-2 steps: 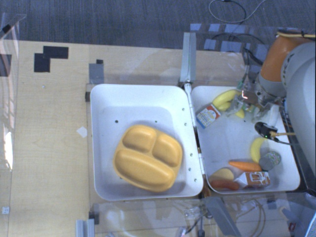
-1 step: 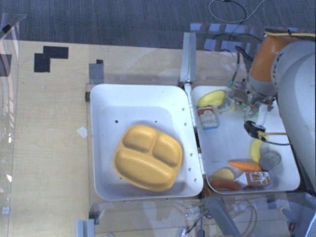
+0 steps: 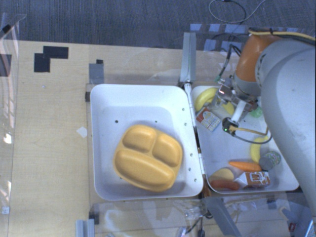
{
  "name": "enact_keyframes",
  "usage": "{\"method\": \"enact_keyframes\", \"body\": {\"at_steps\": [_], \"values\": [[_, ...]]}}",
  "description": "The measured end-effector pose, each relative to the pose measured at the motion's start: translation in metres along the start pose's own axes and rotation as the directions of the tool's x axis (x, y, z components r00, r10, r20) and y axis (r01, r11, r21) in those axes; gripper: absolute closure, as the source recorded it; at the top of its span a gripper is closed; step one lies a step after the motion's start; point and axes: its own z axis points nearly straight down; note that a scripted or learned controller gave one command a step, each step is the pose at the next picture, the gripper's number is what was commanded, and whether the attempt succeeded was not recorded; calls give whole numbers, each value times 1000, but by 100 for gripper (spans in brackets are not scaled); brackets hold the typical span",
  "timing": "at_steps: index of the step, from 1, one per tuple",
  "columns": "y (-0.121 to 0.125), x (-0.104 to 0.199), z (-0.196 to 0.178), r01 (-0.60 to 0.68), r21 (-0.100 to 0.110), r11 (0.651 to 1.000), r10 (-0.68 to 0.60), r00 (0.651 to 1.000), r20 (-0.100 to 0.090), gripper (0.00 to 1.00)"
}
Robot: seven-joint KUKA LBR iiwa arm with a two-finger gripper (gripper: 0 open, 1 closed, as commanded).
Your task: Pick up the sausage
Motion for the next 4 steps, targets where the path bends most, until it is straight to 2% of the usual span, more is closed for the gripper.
{"method": "enact_keyframes", "body": {"at_steps": [1, 2, 3, 4], "values": [[-1, 8, -1, -285, 6, 959, 285, 958, -14, 0], [2, 12, -12, -277, -16, 961, 276, 961, -28, 100], [-7, -110, -1, -505, -15, 863, 504, 863, -33, 100], [-38, -155, 0, -203, -28, 979, 202, 979, -30, 100]]}}
